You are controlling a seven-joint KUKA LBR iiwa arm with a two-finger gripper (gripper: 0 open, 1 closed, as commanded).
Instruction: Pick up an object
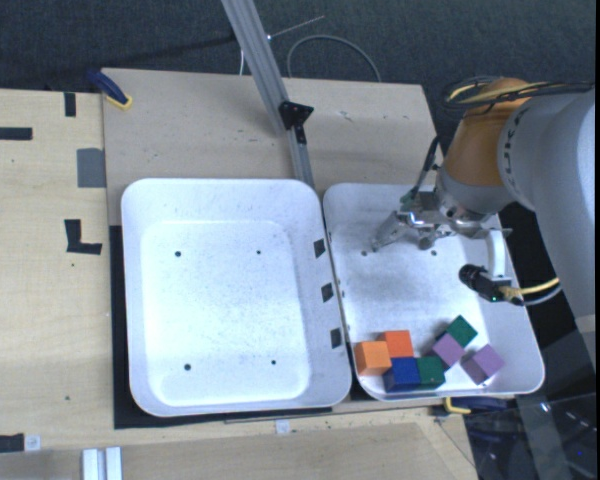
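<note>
**A:** Over the right bin [352, 230], near its far edge, sits the gripper [405, 230]. Nothing is between the fingers; they look spread apart, pointing toward the bin's far-left corner.

**B:** Step?

**A:** Approach, I'd say. No grasp yet. All the blocks are bunched along the right bin's near edge: orange block [373, 355], a second orange one [398, 342], blue block [404, 371], green block [431, 370], dark green block [462, 330], two purple blocks [447, 348] and [481, 362].

**B:** Next move?

**A:** Probably travel toward the near edge, well away from where it hangs now, then drop on one block. They touch each other, so an outer one like the far purple looks easiest.

**B:** Anything unclear?

**A:** Fingertips are small and blurry against the white floor, so the opening is a rough read. Left bin [140, 208] holds no blocks. Arm's upper part is cut off at the right.
</note>
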